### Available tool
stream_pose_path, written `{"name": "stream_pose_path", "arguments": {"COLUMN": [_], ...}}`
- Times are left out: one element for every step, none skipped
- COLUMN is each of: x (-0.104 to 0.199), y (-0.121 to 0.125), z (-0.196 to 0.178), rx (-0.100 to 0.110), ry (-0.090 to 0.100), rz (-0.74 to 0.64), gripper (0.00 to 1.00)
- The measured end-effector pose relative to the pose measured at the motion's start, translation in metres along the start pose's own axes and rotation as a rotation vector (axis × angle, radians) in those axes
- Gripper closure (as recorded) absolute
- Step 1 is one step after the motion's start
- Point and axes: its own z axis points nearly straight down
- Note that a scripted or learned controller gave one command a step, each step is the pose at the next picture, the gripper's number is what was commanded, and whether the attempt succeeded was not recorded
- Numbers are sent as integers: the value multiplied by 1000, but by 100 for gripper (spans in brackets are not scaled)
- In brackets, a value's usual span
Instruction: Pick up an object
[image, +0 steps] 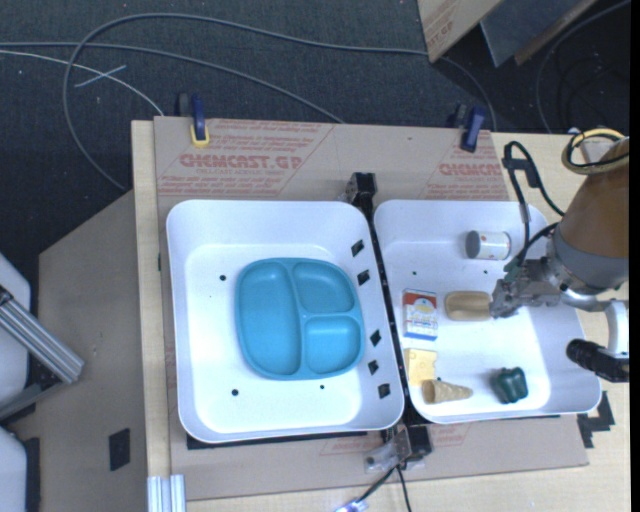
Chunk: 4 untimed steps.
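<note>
1. Bench (150, 300): tan board under both bins, red print along its far edge, a blue clamp (199, 118) at each far corner. Cables trail over the dark floor beyond.
2. Left bin (190, 250): white, shallow. Holds a blue plate (298, 317) with three compartments, near centre.
3. Right bin (440, 215): white; its right rim is hidden under the arm.
4. Arm (598, 215): comes in from the right, orange band above grey wrist, cut off by the frame edge. Black cable loops over it.
5. Gripper (503, 297): low over the right bin's middle, touching or just above the bun's right end. Dark clutter here; cannot tell fingers' spread or whether anything is gripped.
6. Bun (466, 305): tan, oblong, lying left of the gripper; right end partly covered.
7. Card (421, 315): small box with red and blue print, just left of the bun.
8. Cheese (421, 364): yellow block, near the card's front.
9. Cone (446, 392): tan, lying on its side, beside the cheese.
10. Can (487, 244): small white cylinder, on its side, toward the far wall.
11. Green thing (511, 384): small, dark, front right; shape unclear.
</note>
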Motion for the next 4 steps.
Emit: {"name": "stream_pose_path", "arguments": {"x": [0,0,0,42], "y": [-6,-4,-3,15], "z": [-61,-105,-130,-131], "rx": [-6,-6,-4,-2], "ry": [-3,-3,-3,0], "rz": [-1,-2,-2,-6], "gripper": [100,100,100,100]}}
